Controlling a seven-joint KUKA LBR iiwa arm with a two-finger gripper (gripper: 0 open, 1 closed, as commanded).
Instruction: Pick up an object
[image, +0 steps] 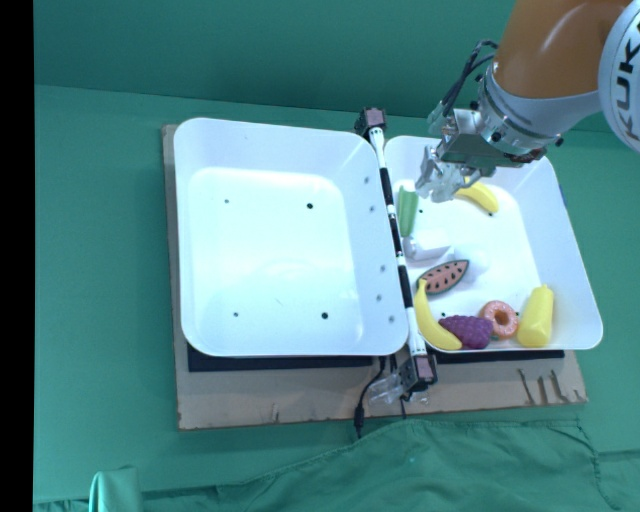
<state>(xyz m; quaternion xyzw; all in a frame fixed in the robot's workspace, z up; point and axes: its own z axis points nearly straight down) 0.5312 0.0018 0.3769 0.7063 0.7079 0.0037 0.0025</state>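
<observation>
Partly cut off by the top and right edges, the grey arm with its orange band reaches over the right bin (570, 262), and its pincer (438, 186) hangs low above the bin's upper left area. Whether its fingers are apart or together I cannot tell; they blur against the white floor. Just left of the pincer stands a green, cone-like object (407, 208), close to the divider between the bins. A small banana (479, 197) lies just right of the pincer, partly hidden under the wrist. Below the green piece sits a white object (430, 247), hard to make out against the bin.

Along the near wall crowd a long banana (431, 320), a watermelon slice (444, 275), purple grapes (467, 329), a doughnut (499, 318) and a yellow piece (536, 316), some touching. The middle right of this bin is open. The left bin (200, 150) shows bare floor with small dark dots. Both bins rest on a cardboard sheet (270, 405) on the green counter (100, 250).
</observation>
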